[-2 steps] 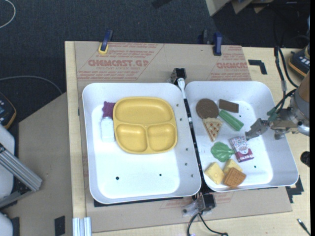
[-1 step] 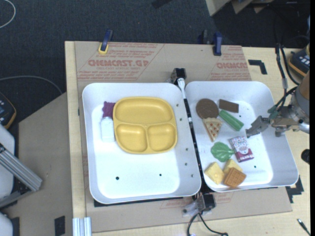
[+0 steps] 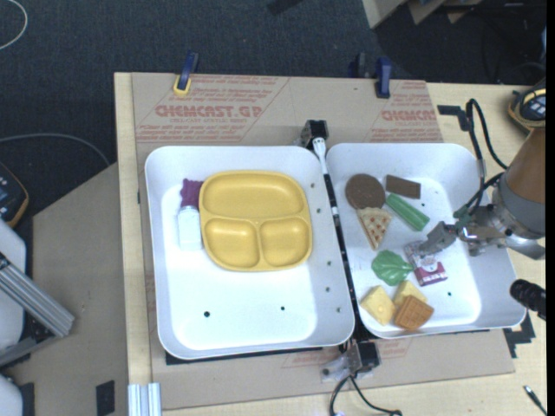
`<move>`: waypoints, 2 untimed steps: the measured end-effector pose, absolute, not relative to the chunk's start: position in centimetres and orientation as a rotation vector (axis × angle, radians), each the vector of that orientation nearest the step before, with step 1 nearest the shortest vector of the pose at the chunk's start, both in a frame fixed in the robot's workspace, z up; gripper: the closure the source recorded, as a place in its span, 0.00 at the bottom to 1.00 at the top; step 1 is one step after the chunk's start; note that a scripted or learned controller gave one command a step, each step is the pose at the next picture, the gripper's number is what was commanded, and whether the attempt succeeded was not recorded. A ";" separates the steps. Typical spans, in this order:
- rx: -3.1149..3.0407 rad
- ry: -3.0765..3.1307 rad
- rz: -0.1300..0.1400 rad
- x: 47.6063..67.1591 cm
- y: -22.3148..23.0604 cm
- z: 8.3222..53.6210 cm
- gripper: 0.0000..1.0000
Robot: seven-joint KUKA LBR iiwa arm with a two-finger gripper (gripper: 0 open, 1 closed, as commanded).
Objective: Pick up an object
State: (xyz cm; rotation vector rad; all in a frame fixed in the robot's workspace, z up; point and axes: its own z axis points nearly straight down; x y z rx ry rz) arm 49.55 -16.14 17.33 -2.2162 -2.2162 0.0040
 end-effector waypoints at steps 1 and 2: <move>-2.218 -2.215 0.004 49.1 -16.7 12.8 0.00; -2.220 -2.217 0.002 49.0 -16.6 8.3 0.00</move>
